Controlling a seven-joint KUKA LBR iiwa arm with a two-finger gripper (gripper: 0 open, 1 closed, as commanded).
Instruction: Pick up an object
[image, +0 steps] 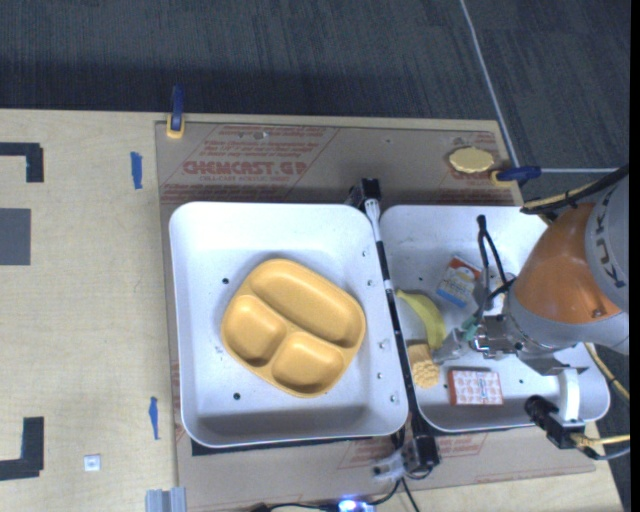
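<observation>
The banana (424, 314) lies with its long axis from upper-left to lower-right (right bin (420, 235)); the gripper (462, 342) is unclear, so I cannot tell its state.

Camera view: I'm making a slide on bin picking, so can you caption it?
KUKA gripper lowered into right bin beside banana; yellow tray fills left bin.

A light wooden bench (80, 330) is carrying a brown cardboard sheet (330, 150) printed with red lettering, and two shallow white bins are sitting side by side on that sheet. The left bin (190, 300) and the right bin (425, 225) are touching along a black strip (388, 290) between them. Black marks (22, 162) are lying on the bare bench at the left, blue clips (176, 105) are gripping the sheet's edges, and a small tan disc (471, 159) is resting near its far right corner.
</observation>
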